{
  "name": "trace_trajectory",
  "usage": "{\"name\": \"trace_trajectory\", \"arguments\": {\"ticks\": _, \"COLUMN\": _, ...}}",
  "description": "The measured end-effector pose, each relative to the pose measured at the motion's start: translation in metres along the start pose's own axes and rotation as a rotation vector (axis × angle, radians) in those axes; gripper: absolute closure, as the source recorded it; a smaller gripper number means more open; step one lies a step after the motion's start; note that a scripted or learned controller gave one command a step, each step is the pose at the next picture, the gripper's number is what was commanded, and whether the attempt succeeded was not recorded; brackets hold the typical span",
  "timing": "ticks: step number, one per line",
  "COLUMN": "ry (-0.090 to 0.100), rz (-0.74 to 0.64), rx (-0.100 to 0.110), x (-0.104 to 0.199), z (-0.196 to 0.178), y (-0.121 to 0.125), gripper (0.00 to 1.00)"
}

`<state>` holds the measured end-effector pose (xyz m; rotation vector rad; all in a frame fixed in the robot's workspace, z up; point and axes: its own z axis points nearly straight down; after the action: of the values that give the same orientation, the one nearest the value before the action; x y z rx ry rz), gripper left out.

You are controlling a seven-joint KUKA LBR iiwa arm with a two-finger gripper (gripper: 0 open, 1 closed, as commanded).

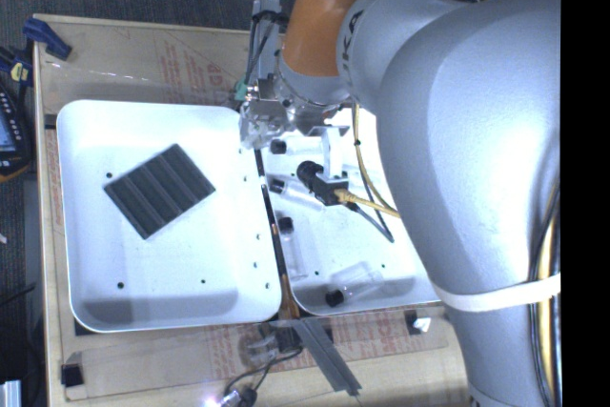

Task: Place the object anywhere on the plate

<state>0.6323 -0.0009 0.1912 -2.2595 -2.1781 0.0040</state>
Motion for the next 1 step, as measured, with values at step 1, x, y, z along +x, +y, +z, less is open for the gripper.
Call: {"name": "trace_trajectory", "arguments": {"ticks": 1, "ry": -0.001, "rz": 0.148, "rx": -0.001, "x": 0.0615, "z": -0.0261, "y": 0.0215, "gripper": 1.00}}
